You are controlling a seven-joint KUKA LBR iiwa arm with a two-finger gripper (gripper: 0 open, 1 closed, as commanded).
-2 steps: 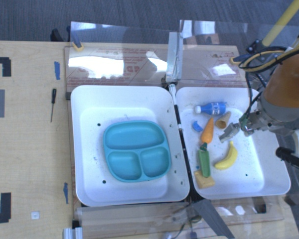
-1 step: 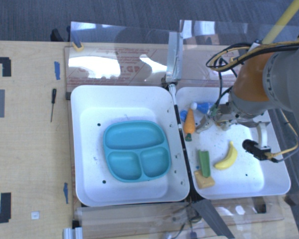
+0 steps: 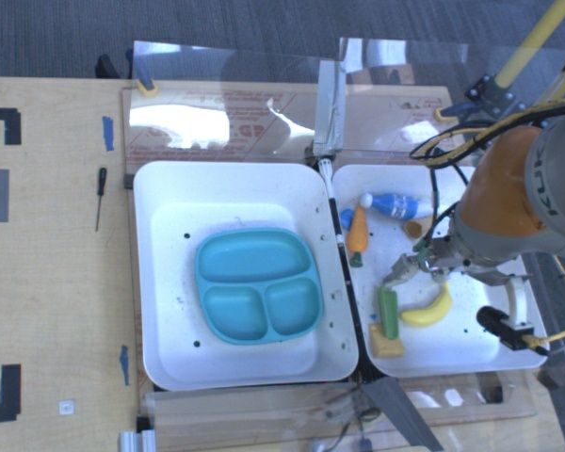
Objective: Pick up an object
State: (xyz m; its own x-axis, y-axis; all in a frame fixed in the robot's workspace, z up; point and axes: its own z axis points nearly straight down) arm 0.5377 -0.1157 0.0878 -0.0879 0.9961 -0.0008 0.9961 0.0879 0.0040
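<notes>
Pincer [image 3: 407, 266] over right bin [image 3: 452, 351], fingers spread, gripping nothing. Banana [image 3: 429, 309] just below it; green block [image 3: 388, 312], carrot [image 3: 358, 232], bottle [image 3: 393, 204] nearby. Left bin [image 3: 160, 205]: blue tray [image 3: 258, 283].

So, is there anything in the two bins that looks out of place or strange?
Nothing stands out. The blue divided tray lies flat in the left bin. The right bin holds the bottle, carrot, banana and green piece, loosely scattered, nothing spilled.
</notes>
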